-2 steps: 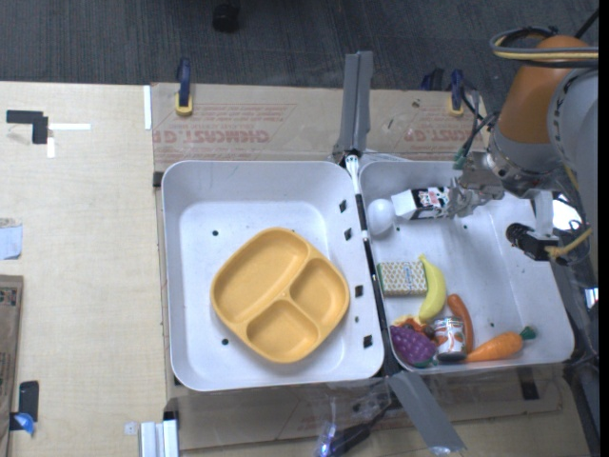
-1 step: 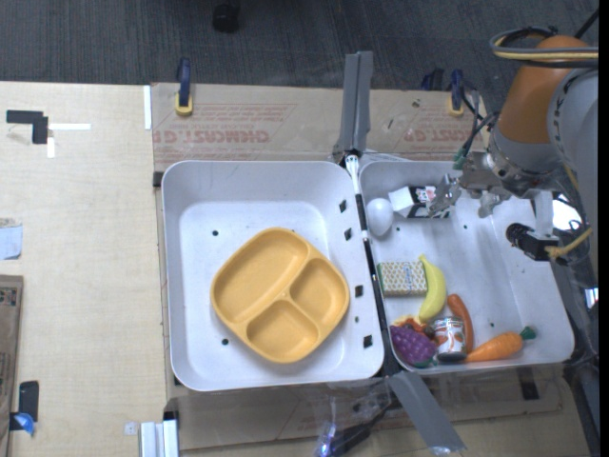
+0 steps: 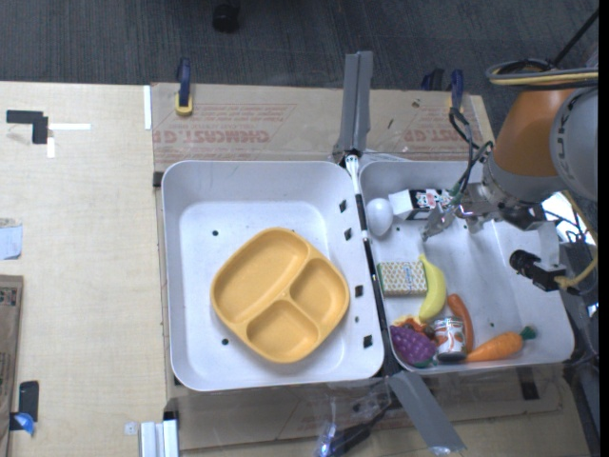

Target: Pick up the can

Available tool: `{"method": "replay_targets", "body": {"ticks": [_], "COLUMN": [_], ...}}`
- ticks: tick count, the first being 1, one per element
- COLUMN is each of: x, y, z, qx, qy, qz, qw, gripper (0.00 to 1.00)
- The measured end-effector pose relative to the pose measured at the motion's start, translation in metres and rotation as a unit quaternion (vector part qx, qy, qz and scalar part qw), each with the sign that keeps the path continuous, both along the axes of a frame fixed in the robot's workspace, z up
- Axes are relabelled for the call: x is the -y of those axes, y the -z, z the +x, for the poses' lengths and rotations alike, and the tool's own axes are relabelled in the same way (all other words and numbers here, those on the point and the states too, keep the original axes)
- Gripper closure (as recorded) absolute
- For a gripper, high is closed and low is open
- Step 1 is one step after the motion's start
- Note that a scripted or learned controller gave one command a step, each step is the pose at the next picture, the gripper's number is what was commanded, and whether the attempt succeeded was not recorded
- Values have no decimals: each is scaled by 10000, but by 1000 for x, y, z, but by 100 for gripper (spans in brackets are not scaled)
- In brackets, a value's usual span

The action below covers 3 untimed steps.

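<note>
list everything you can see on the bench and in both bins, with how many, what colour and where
Bins: 2, white, side by side on the bench.
Divided plate: 1, yellow, in the left-hand bin.
Can: 1, red and white, right-hand bin, near edge.
Banana: 1, yellow, above the can.
Carrot: 1, orange, right of the can.
Grapes: 1 bunch, purple, left of the can.
Small box: 1, pale patterned, beside the banana.
Egg-like ball: 1, white, far left corner of that bin.
Clamps: 2, blue, far edge.
Gripper: 1, grey, over the right-hand bin's far part.
</note>
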<state>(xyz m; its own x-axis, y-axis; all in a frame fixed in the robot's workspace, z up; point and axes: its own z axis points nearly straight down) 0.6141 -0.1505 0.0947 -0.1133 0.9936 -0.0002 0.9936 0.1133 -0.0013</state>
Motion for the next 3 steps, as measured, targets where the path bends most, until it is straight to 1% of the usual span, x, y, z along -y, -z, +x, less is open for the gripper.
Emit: {"method": "replay_targets", "body": {"ticks": [1,2,3], "x": [16,16,-11], "y": [7,-14,-6], "z": [35,37,32], "qx": [-238,-151,-232], "qy": [1026,1233,2204], "qz": [36,5,-66], "qw": [9944,9923,9751], "gripper": [0,0,0]}}
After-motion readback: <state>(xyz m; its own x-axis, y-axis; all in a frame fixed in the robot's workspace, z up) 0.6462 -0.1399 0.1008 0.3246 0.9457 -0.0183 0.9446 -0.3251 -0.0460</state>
